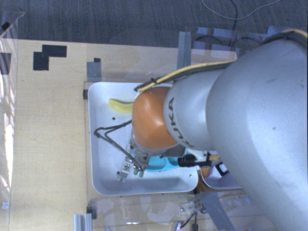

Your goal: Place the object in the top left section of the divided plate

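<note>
The arm (231, 114) covers most of the left bin (96, 143) and nearly all of the right bin (226, 181). A yellow object (120, 105) and a blue plate (159, 165) are each partly hidden beneath it. The gripper (129, 170) is too small to read.

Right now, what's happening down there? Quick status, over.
Gripper low in the left bin. Yellow object lies apart, near the bin's back. Arm covers most of the blue plate.

Black tape marks (48, 56) on the wooden bench (48, 143)
</note>
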`<state>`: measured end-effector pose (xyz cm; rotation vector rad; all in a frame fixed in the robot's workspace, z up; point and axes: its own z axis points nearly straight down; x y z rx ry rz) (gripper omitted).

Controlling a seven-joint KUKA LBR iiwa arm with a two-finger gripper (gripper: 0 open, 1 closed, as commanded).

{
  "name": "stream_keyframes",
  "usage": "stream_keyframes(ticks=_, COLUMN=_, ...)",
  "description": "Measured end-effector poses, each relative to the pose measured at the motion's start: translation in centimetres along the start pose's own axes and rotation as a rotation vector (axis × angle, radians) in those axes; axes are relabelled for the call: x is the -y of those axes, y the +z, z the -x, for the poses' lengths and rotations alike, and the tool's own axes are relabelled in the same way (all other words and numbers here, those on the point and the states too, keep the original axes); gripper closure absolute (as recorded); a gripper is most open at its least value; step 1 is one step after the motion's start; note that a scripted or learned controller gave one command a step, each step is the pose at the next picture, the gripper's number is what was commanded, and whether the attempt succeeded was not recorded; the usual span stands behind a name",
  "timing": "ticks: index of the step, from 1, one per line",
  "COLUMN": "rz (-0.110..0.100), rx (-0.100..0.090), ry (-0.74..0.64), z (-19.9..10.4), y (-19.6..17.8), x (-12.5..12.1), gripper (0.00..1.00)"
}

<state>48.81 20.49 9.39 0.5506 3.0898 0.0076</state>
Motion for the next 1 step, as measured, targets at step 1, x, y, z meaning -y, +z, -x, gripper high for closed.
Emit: stream_keyframes(ticks=1, rz=0.011, rx=0.004, ry=-0.101, z=1.09, y=0.36, x=0.83, gripper=0.0)
